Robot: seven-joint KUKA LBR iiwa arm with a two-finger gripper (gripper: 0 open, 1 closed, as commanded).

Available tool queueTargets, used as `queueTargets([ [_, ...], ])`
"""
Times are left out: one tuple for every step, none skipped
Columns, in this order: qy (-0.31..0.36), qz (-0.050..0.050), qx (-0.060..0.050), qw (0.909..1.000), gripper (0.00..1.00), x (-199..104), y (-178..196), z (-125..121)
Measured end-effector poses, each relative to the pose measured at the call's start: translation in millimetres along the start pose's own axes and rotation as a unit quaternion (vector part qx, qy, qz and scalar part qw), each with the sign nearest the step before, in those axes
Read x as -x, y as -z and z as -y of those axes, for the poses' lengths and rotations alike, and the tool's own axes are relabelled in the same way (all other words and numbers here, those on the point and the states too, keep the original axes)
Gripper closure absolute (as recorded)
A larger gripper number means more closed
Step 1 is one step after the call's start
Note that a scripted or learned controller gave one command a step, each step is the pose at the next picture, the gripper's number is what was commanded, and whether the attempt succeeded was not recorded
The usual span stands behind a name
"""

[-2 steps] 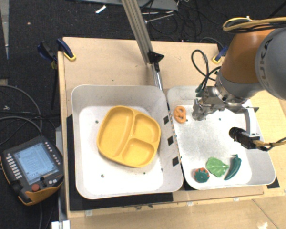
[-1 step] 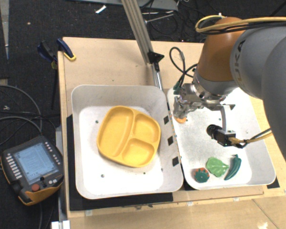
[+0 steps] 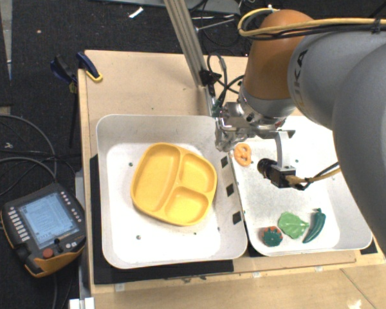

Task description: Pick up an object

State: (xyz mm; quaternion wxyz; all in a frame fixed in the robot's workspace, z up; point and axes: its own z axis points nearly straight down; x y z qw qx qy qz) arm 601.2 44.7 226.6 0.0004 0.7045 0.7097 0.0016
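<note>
The tool (image 3: 235, 137) hovers at frame centre beside an orange pretzel (image 3: 242, 154); its opening cannot be told. Centre over the pretzel before closing.

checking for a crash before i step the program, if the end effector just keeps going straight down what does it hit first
Most likely the small orange pretzel-shaped toy, which lies right below the end effector near the left edge of the right bin. Depth is hard to judge from this slanted view, so it could instead land on the bin floor just beside the toy.
</note>
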Motion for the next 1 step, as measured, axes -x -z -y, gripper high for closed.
queueTargets([
  [0.0,0.0,0.0,1.0,1.0,-45.1,6.5,-6.9],
])
